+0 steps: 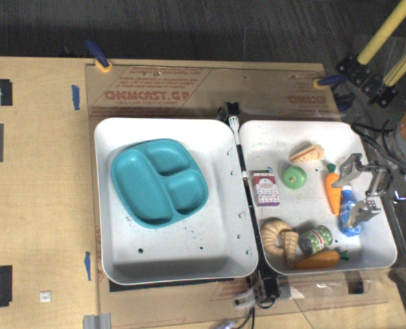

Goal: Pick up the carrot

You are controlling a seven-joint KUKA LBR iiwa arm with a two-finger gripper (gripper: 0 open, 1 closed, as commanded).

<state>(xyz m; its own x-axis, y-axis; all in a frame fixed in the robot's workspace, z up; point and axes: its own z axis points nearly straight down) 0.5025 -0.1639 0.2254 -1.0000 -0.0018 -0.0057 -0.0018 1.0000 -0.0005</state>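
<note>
A slanted overhead view of a tan wooden bench (38,184) holding two shallow white plastic bins side by side in the middle and right of the frame.

In the right-hand white bin (271,139), a short orange carrot with a green stalk end (334,190) lies roughly upright along the bin's right side, its green top pointing toward the upper edge of the frame. The silver two-finger metal gripper (359,187) reaches in from the right edge and sits just to the right of the carrot. Its fingers look spread apart, one toward the carrot's top and one lower down by a small blue object (347,204); the carrot is not between them, so it appears to be lined up for a grasp, not holding anything.

The rest of this bin is cluttered, which leaves little room beside the carrot: a green apple-shaped toy (295,177), a tan bread-like piece (306,153), a small pink and white printed carton (265,188), a beige ring-shaped pastry (278,236), a green labelled tin can (315,240), and a second, longer orange carrot-like toy (319,259) along the lower wall.

The left-hand white bin (114,252) holds a turquoise plastic plate with three compartments (159,181).

A sheet of printed brown cardboard (189,88) lies under the bins. Dark grey carpet (189,12) fills the upper frame, and yellow poles (393,19) cross the upper right corner.
</note>
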